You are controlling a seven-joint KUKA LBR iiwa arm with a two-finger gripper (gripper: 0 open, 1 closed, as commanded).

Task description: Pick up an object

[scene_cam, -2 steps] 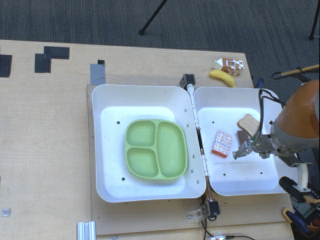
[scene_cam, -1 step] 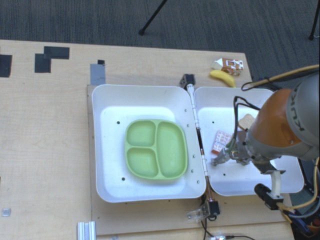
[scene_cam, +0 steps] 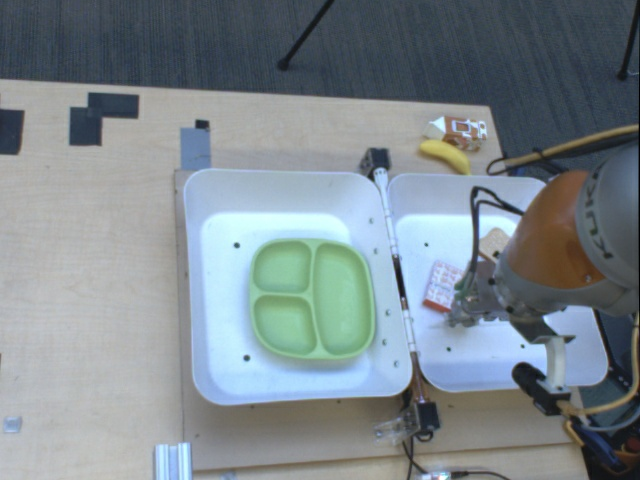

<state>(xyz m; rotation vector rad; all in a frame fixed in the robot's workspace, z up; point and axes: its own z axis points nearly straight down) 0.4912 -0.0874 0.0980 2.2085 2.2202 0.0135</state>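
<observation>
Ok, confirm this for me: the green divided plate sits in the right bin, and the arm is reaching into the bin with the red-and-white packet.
One thing is off: the green divided plate sits in the left bin, not the right, as the camera view shows. The rest holds: the arm is reaching into the right bin, where the red-and-white packet lies.

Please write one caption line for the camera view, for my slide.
The arm's claw hovers beside a red-and-white packet in the right white bin; a green divided plastic tray lies in the left bin.

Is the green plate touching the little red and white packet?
Apart. In the camera view the green plate lies in the left bin, while the red and white packet lies in the right bin, with the bins' rims between them.
</observation>
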